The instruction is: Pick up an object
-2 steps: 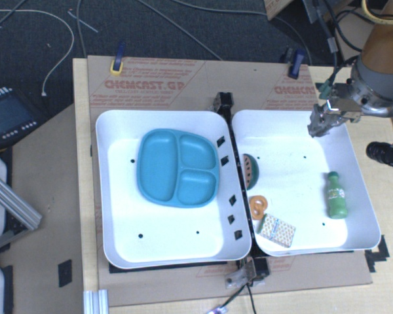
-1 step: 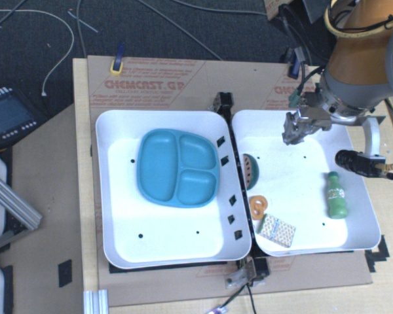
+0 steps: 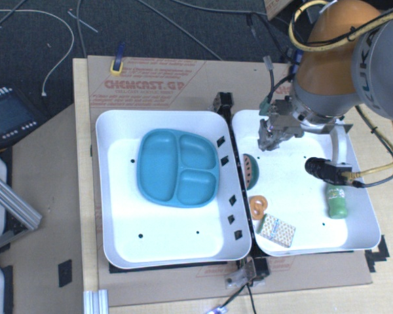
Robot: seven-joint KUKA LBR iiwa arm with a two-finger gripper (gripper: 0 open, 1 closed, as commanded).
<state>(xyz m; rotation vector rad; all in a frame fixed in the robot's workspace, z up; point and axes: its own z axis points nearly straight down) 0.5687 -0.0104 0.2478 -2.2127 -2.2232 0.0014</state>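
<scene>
Hovering above the right bin's [image 3: 363, 237] far-left corner, the gripper [image 3: 270, 141] is carrying nothing visible, finger state indeterminable; green bottle [image 3: 337, 203] is lying near the right edge, unclaimed.

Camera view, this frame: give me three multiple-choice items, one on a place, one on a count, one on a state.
1. Where does the blue divided plate lie?
A. left bin
B. right bin
C. on the cardboard

2. How many compartments does the plate have?
A. two
B. three
C. five

3. How does the gripper stand toward the green object?
A. pressed on it
B. lifting it
C. apart from it

Answers: 1 A, the plate rests inside the left bin. 2 B, ridges split it into one long and two smaller sections. 3 C, the gripper hangs over the right bin's upper left while the green object lies near its right wall.
</scene>
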